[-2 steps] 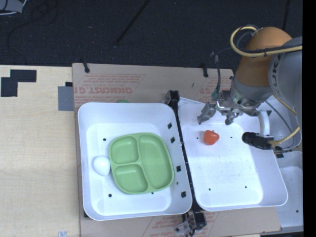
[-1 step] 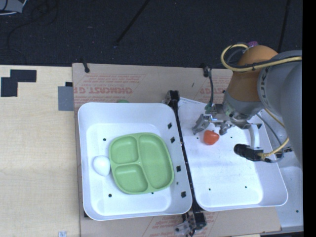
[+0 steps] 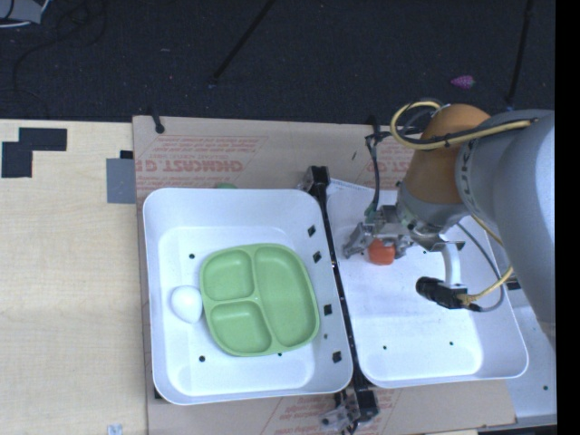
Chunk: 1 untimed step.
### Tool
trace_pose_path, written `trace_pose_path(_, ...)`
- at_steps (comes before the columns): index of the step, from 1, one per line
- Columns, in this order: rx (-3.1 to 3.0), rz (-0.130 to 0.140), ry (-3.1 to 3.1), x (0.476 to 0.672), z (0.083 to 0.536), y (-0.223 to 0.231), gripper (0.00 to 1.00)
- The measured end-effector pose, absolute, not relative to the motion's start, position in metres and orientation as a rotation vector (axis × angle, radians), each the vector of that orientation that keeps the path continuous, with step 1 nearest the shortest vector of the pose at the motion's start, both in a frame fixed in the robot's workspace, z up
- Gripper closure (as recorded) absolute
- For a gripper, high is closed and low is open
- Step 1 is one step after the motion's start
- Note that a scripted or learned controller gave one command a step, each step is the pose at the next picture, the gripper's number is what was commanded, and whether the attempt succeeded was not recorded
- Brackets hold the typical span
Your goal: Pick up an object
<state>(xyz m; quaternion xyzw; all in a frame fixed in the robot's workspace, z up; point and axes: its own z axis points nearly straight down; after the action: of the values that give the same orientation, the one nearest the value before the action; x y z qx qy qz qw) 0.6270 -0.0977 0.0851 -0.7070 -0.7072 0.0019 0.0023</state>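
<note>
- Nearest the camera, the left bin (image 3: pixel 168 370) holds a green divided plate (image 3: pixel 258 299) lying flat, with a white egg-shaped object (image 3: pixel 187 304) touching the plate's left edge.
- The right bin (image 3: pixel 489 361) has a bare white floor along its near side; a dark cable connector (image 3: pixel 441 292) hangs over it beside the arm.
- Further back in the right bin, near the divider between the bins, the jaws (image 3: pixel 379 241) sit low over a small orange object (image 3: pixel 381 253). The object shows just beneath the metal parts; I cannot tell whether the jaws stand wide, narrow, or closed on it.
- The orange object looks squat and blocky, with no clear long axis, so which way it points cannot be judged.
- Risk, as I judge it: if the jaws are off-centre, closing could nudge the object aside toward the divider instead of trapping it, or pinch only a corner so it slips on the lift.
- The trailing cable could also brush the bin floor.
- Farthest, the cardboard-covered worktop (image 3: pixel 236 148) and dark floor (image 3: pixel 272 43) lie behind.
</note>
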Motion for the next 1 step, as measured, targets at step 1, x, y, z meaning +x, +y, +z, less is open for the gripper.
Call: trace_pose_path(1, -2.224, 0.002, -2.218, 0.6283, 0.0988, -0.0988, 1.0)
